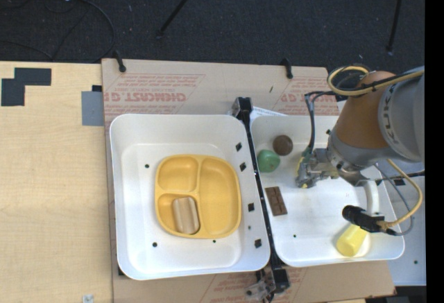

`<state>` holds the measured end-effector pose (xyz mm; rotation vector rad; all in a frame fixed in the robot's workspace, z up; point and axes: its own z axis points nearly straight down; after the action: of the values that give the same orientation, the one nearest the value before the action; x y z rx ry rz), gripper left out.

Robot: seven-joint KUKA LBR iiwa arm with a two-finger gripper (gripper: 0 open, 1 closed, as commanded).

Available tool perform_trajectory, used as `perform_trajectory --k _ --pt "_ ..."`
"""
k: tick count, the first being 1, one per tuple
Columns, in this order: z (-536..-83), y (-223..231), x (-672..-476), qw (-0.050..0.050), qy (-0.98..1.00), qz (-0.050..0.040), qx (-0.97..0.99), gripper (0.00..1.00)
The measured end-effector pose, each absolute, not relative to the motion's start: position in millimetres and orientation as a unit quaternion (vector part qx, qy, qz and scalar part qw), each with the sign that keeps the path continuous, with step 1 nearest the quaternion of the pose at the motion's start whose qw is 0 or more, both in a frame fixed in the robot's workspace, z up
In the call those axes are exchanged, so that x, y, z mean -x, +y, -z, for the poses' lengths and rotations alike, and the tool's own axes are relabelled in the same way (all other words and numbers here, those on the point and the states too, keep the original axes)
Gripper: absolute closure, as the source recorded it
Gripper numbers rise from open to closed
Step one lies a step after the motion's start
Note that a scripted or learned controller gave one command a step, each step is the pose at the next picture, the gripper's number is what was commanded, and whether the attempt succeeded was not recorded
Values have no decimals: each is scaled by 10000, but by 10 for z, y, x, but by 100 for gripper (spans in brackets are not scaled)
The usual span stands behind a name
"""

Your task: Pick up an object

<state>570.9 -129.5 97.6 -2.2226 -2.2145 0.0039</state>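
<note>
Two bins side by side on the bench. Left bin (132,156): divided tray (225,191) at its centre, block (185,215) in the tray's near-left compartment. Right bin (312,246): ball (268,160) against the left wall, second ball (282,145) just behind-right of it, flat bar (276,200) near the left edge in front of them, cup (352,240) toward the near-right corner. Gripper (310,175) over the bin's middle, right of the balls.
</note>
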Motion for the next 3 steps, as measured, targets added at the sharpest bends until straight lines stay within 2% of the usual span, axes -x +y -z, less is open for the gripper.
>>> perform_trajectory --k 1,2,3 --pt "-1537 -1323 -5623 -7 -7060 4 7082 100" --pt "-2154 -1328 -5694 -17 -7077 11 7066 100" --pt "-2789 -1313 -5683 -19 -7077 12 7065 100"
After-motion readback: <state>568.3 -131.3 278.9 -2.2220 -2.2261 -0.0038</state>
